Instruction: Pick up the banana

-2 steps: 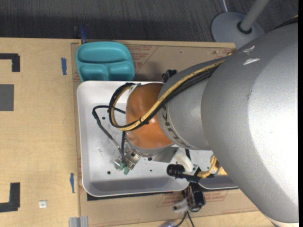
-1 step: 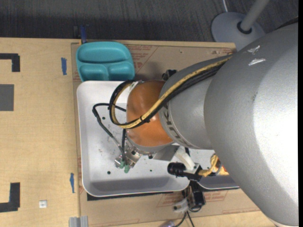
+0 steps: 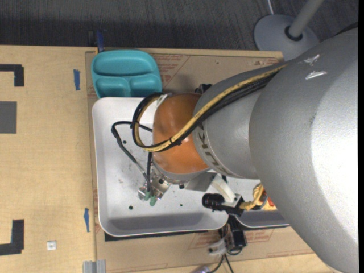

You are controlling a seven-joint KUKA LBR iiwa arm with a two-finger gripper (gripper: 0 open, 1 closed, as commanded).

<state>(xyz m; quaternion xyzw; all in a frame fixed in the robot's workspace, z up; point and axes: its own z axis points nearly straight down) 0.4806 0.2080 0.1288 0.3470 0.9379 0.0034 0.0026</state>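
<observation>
Arm (image 3: pixel 284 147) covering white bin (image 3: pixel 108 169); teal tray (image 3: pixel 126 73) lying behind; end effector (image 3: pixel 151 195) state: cannot tell.

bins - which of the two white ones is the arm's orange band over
The left white bin: the orange band hangs above its floor. The right bin peeks out under the grey arm.

The light is bright and even, seemingly from overhead. The white bin (image 3: pixel 108 169) around the pincer (image 3: pixel 151 195) is close to washed out, with little surface detail. Soft, weak shadows lie under the arm (image 3: pixel 307 152), just right of the pincer. The arm's grey casing, well to the pincer's right, shows a broad pale sheen and looks slightly soft, probably out of focus. The pincer itself is small and somewhat blurred. The bench (image 3: pixel 45 152) to its left is evenly lit, and the floor (image 3: pixel 170 10) far above it is dim.
</observation>
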